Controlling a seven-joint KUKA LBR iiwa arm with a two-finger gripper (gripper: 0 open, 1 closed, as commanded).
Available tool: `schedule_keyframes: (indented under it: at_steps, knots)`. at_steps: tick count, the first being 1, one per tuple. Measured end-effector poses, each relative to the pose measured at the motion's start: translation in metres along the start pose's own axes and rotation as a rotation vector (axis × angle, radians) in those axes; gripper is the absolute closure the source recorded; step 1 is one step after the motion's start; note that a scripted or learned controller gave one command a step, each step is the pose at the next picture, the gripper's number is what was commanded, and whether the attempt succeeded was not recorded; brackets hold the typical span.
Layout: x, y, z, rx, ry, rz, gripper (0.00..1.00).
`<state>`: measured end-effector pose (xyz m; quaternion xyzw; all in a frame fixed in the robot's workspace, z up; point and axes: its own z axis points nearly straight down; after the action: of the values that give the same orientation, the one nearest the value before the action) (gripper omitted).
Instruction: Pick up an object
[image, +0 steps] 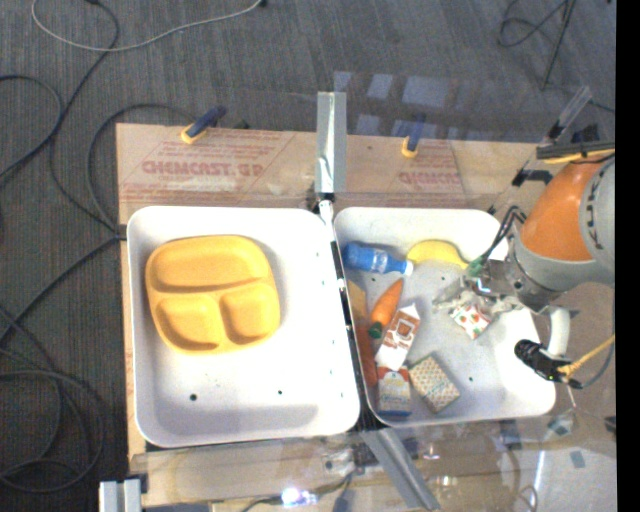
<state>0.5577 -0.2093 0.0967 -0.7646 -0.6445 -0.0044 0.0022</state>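
pincer (478, 292) — over red-white packet (470, 318)

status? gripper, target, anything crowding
Gripper low in right bin, fingers unclear. Nearest: small red-white packet. Yellow object close behind.

We take this for a robotics lab: loose black cables (60, 130) snake across grey carpet (150, 60), a tabletop (230, 165) of printed cardboard is clamped down, and two white bins (140, 300) sit beside a grey-and-orange industrial arm (570, 225).
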Motion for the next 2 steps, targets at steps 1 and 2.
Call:
schedule_keyframes:
  at_steps: [1, 2]
  knots:
    - [-0.004, 0.0, -0.009, -0.001, -0.005, 0.003, 1.0]
    - [0.087, -0.046, -0.128, 0.005, -0.009, -0.034, 1.0]
